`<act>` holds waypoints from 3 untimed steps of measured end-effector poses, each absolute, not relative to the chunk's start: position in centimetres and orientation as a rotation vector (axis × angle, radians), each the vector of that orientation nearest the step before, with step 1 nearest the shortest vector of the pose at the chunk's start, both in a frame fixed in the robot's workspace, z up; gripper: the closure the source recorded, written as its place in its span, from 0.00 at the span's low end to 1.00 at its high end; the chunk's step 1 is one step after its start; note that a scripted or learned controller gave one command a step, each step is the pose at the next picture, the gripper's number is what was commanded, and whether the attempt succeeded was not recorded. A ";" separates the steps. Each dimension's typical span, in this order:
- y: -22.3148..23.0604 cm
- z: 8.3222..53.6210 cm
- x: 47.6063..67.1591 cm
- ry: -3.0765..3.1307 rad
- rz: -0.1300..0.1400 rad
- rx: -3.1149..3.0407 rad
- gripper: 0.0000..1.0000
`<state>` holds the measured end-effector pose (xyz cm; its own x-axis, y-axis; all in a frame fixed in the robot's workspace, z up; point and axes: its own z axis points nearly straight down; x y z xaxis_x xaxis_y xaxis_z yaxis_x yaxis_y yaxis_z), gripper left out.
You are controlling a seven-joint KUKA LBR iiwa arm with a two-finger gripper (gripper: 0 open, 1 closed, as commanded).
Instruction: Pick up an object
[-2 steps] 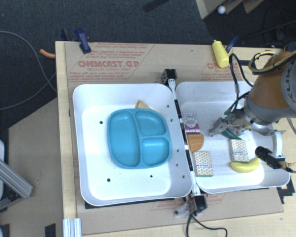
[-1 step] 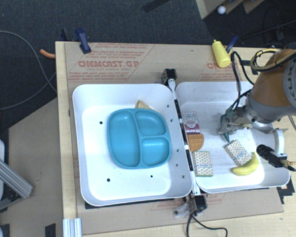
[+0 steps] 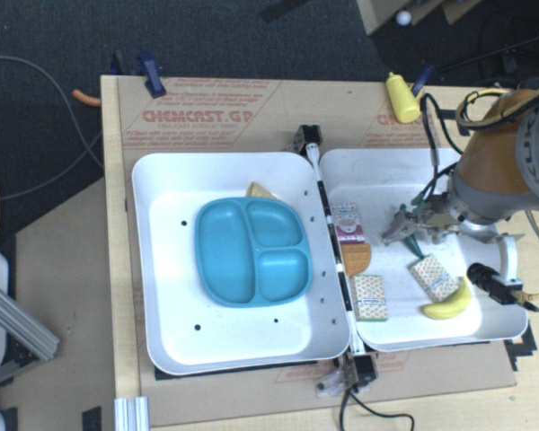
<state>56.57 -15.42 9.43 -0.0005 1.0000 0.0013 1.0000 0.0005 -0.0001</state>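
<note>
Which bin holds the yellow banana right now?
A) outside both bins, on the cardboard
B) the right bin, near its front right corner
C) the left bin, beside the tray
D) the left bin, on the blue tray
B: the banana lies on the floor of the right bin toward its front right corner, below the hand; the blue divided tray sits in the left bin.

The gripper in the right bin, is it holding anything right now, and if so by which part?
Nothing is held as far as the view shows. The gripper hangs over bare floor of the right bin, apart from the patterned packet and the banana.
</note>
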 end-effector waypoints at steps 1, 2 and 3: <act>-15.4 10.4 56.6 -2.223 -0.003 -2.221 1.00; -15.4 10.4 56.6 -2.222 -0.003 -2.221 0.00; -15.4 11.4 56.7 -2.224 -0.005 -2.222 1.00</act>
<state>56.67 -15.36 11.42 -0.0008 1.0000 0.0007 1.0000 0.0008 0.0041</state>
